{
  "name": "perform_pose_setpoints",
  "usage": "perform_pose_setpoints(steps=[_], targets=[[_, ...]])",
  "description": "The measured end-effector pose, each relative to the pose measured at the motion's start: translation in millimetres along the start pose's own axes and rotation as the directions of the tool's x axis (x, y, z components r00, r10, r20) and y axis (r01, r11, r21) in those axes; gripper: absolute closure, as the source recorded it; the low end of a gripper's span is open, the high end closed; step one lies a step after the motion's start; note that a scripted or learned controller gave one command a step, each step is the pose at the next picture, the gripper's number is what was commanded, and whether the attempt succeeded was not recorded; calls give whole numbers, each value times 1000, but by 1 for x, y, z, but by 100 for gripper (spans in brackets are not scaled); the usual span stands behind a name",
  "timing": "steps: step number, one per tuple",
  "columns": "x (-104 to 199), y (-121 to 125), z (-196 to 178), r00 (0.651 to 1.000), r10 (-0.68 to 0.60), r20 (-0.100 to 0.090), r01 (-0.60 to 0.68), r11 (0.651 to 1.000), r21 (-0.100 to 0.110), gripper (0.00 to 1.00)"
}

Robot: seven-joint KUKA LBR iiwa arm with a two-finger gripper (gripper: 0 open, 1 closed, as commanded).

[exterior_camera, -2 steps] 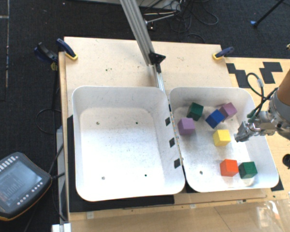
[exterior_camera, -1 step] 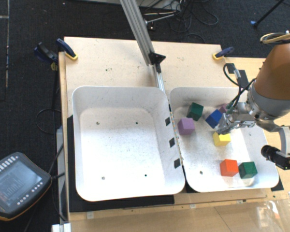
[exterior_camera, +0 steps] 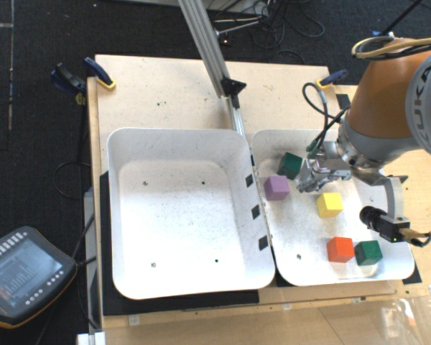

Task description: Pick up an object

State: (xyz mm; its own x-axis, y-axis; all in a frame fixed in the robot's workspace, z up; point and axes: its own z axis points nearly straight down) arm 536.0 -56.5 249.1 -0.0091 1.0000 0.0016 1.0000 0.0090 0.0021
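Blocks are located in the right bin (exterior_camera: 287, 268): a purple block (exterior_camera: 276, 187) near the dividing edge, a dark green block (exterior_camera: 290, 165) behind it, a yellow block (exterior_camera: 330, 204) toward the middle, and an orange block (exterior_camera: 340, 249) touching a second green block (exterior_camera: 368, 251) at the front. The gripper (exterior_camera: 309, 182) is positioned low between the purple, dark green and yellow blocks. Whether the jaws are spread or pressed together cannot be determined. The left bin (exterior_camera: 129, 149) is seen alongside.
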Motion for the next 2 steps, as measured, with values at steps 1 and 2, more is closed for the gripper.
perform_pose_setpoints(steps=[1,2], targets=[[54,7,13,1000,1,0,-1,1000,4,100],[111,18,5,1000,0,-1,0,1000,0,100]])
